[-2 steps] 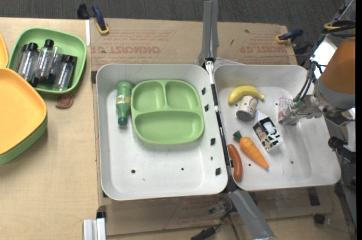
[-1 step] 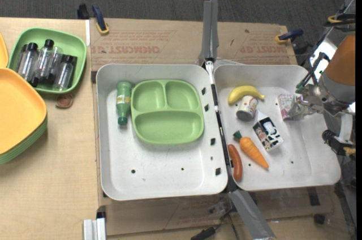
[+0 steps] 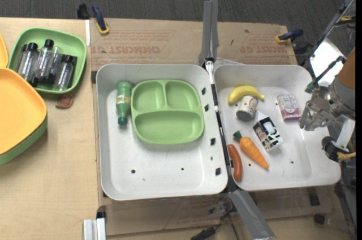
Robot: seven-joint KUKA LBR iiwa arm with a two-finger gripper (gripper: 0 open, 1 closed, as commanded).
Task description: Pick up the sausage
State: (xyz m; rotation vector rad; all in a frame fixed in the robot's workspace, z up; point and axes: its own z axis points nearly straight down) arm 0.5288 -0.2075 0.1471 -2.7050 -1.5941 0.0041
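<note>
A robot arm's gripper hangs over the right edge of the right bin, well apart from the sausage it is to pick up. Whether the jaws are open or closed cannot be told from this angle, and nothing is seen between them.

The sausage, reddish-brown, lies lengthwise at the bin's near left corner, tight along the wall by the divider, with a carrot just beside it on the right.

Done well, the step would likely mean crossing the bin, turning the jaws to straddle the sausage across its short width, and coming down clear of the carrot; the wall leaves little room for the far jaw, so a grasp nearer the sausage's middle looks safest.

Count in the right bin: one sausage, one carrot, one banana, one small can, one dark carton, one pink packet. In the left bin: one green divided plate, one green bottle. On the bench: one green tray holding what looks like four dark vials, and a stack of orange plates.
</note>
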